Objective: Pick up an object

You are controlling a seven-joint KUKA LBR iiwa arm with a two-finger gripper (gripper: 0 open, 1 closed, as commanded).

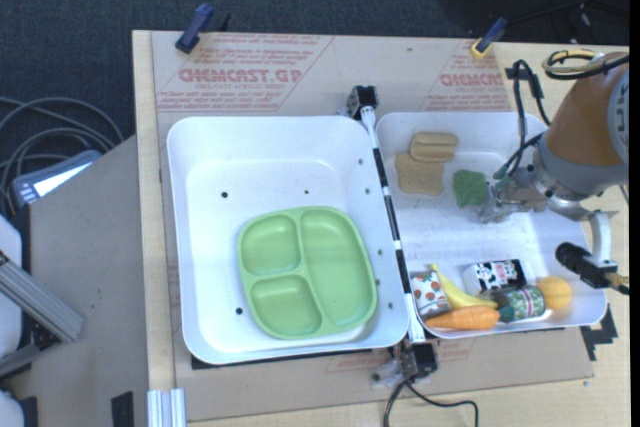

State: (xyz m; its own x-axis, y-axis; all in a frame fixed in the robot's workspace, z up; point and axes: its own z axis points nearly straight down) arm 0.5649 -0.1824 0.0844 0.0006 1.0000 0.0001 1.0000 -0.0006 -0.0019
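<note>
My gripper [497, 206] is down in the right bin [560, 245], just right of a small green object [469, 187] and close to touching it. The grey arm with its orange band [588, 120] comes in from the right above it. Two tan bread-like pieces [425, 163] lie at the bin's back left. Along the front edge lie a carrot [466, 319], a banana [458, 294], a strawberry-print carton [428, 291], a black-and-white carton [496, 273], a green bottle [522, 304] and an orange fruit [555, 293].
The left bin [200, 215] holds a green divided plate [306, 271]. Black clips [362, 99] join the bins at back and front. Cardboard lines the bench under both bins. Cables run along the arm at the right.
</note>
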